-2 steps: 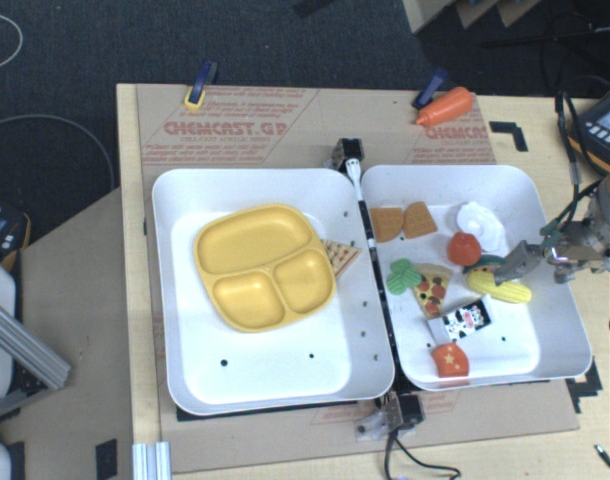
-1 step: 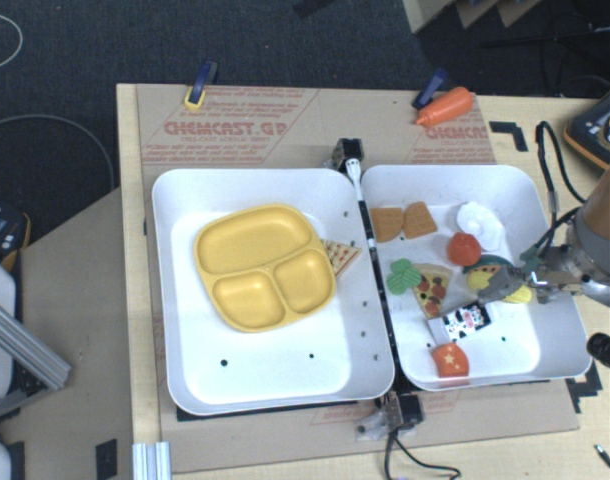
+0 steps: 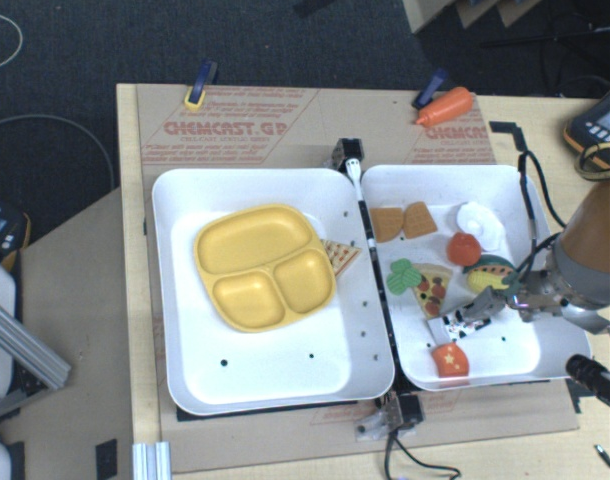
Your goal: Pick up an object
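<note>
The right bin (image 3: 505,180) holds several toy foods: two brown toast pieces (image 3: 403,222), a white object (image 3: 480,221), a red tomato (image 3: 464,248), a green leafy piece (image 3: 403,275), a pizza slice (image 3: 431,290), a yellow and green item (image 3: 491,271) and a red piece (image 3: 451,359). My gripper (image 3: 465,320) hangs low over the bin's front half. It is just right of the pizza slice and above the red piece. I see nothing held in it.
The left bin (image 3: 285,373) carries a yellow divided plate (image 3: 260,266), with a waffle-like wedge (image 3: 341,256) at its right edge. An orange carrot (image 3: 445,106) and a blue-yellow clamp (image 3: 198,86) lie on the bench behind the bins. Cables run along the right bin's right side.
</note>
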You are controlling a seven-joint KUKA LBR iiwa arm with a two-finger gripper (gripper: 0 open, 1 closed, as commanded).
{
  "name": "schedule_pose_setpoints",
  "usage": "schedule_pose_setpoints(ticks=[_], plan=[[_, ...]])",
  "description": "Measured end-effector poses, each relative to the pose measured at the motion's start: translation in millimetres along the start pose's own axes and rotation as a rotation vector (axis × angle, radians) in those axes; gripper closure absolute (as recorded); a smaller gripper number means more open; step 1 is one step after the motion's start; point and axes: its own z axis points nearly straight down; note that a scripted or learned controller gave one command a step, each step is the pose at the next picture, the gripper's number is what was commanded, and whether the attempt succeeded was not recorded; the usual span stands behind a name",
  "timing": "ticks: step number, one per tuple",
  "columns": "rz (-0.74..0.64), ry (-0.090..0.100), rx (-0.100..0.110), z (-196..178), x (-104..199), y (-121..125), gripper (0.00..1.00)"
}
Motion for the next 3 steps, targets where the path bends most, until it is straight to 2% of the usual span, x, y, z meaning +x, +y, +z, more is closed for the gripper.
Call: schedule_pose_setpoints(ticks=[1, 2, 3], plan=[[-0.002, -0.009, -0.025, 24.0, -1.6, 6.4, 0.0], [0.001, -0.011, -0.027, 15.1, -2.5, 6.2, 1.0], [-0.002, -0.007, -0.013, -28.4, -7.2, 5.4, 1.0]])
